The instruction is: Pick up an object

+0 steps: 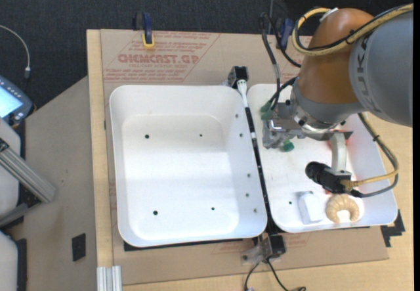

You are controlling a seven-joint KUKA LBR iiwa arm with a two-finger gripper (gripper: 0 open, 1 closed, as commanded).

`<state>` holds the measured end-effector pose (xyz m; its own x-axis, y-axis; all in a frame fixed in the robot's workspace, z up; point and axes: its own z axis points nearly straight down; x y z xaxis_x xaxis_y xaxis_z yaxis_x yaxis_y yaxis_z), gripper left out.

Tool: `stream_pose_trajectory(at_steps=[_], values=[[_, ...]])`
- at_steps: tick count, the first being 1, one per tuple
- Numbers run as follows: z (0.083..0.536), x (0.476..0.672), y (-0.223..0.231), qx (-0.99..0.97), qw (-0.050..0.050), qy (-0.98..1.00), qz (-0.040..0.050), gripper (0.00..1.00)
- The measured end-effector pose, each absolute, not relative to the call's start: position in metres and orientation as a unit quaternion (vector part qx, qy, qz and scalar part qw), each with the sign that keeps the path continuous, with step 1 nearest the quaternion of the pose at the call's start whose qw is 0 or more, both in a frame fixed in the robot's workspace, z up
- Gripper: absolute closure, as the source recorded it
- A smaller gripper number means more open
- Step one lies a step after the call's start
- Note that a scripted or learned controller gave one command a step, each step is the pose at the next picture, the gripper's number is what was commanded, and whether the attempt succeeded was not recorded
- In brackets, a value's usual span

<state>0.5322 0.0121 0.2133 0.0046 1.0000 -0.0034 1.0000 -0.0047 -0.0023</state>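
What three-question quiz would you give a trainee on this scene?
1. True or false: the tan croissant-shaped toy lies in the right shallow white bin.
2. The grey arm with the orange band reaches in from the view's: A left, B right, C bottom.
3. Fill in: the small pale block lies just ___ of the croissant in the view.
Key: 1 true; 2 B; 3 left.

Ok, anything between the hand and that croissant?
Nothing visible does. The hand hangs over a green thing at the right bin's inner wall; the croissant lies near the front, a pale block close beside it.
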Motion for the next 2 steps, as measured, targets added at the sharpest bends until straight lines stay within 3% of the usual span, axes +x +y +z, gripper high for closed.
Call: stream_pose_trajectory(at_steps=[1,2], values=[[0.212,0.531,0.015,0.707,-0.002,0.707,-0.0023,0.00],[0.298,0.633,-0.028,0.707,0.006,0.707,0.0022,0.00]])
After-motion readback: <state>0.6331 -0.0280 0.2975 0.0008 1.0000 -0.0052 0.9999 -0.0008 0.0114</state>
